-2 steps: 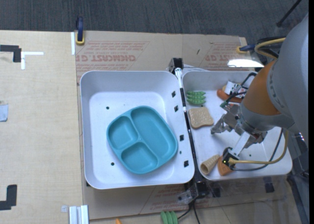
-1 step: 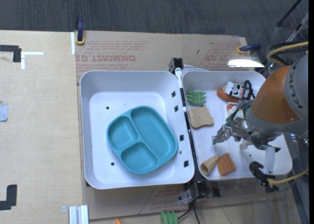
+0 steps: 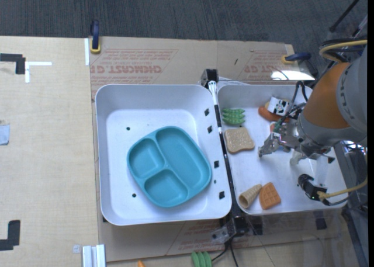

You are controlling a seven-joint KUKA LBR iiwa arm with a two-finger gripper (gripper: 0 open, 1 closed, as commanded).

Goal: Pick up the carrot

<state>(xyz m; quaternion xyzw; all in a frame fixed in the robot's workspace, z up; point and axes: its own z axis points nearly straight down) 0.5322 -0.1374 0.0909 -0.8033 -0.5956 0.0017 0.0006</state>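
Carrot (image 3: 270,111) sits upper right of frame, half hidden under the arm. Claw (image 3: 272,145) hangs just below it, state unreadable. Risk: descent lands off-target, closes on nothing.

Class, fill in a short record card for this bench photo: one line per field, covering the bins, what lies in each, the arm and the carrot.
left bin: holds a blue divided plate
right bin: holds green pea pods, a bread slice, an ice cream cone and an orange waffle piece
carrot: orange, at the right bin's far side, partly hidden by the arm
gripper: low over the right bin, right of the bread slice
held item: none visible between the fingers
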